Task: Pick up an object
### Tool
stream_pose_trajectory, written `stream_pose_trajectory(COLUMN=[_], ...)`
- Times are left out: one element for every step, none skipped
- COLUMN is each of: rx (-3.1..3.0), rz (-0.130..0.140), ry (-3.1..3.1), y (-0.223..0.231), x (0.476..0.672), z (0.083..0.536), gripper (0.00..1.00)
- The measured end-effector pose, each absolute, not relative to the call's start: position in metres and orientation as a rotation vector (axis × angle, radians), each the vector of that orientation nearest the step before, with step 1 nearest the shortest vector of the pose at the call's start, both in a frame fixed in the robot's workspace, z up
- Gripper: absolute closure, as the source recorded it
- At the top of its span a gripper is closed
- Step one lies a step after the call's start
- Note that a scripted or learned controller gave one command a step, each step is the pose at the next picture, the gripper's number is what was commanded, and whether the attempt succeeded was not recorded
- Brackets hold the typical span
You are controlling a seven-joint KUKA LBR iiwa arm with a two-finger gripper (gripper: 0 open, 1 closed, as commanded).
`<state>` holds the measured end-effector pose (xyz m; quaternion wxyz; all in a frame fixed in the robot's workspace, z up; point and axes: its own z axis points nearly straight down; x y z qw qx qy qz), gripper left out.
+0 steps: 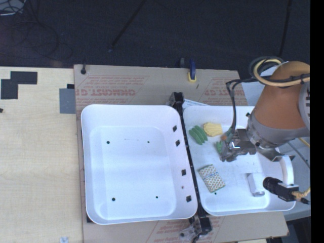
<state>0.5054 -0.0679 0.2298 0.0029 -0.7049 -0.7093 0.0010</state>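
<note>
**Gripper lowered among the objects in the right-hand bin**

Camera view. Two shallow white plastic bins sit side by side on a brown cardboard sheet [126, 82] laid over the bench. The left bin [91, 135] presents a bare floor; the right bin [238, 204] carries all the candidate objects, so the arm works there. The grey arm with its orange band [276, 103] enters over the right edge of the right bin, and the two-finger gripper [229, 148] is lowered near the bin's middle, towards the back edge.

Objects lie loose and mostly apart from one another, which suits single picks. A ribbed green flat piece [198, 134] rests near the bin's back-left corner, with a yellow rounded lump [212, 129] just beside it. A small green item [219, 147] lies against the gripper's left side and is probably the target, though contact cannot be confirmed. A patterned beige square pad [211, 178] lies near the front-left corner; a white cylindrical piece [254, 184] lies towards the front-right corner.

The metallic wrist parts mask the gripper's tips, so its opening cannot be told, and nothing is visibly gripped. The pick is judged not yet accomplished.
</note>
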Motion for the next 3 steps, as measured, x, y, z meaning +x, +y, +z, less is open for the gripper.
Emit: stream_pose_trajectory(rx=[-2.212,-2.218,-2.212], rz=[-0.015,-0.006,0.012], ry=[-2.236,-2.23,-2.22], y=[0.012,0.063,0.096], x=[0.485,0.562,0.488], z=[0.349,0.383,0.346], gripper=[1.0,1.0,1.0])
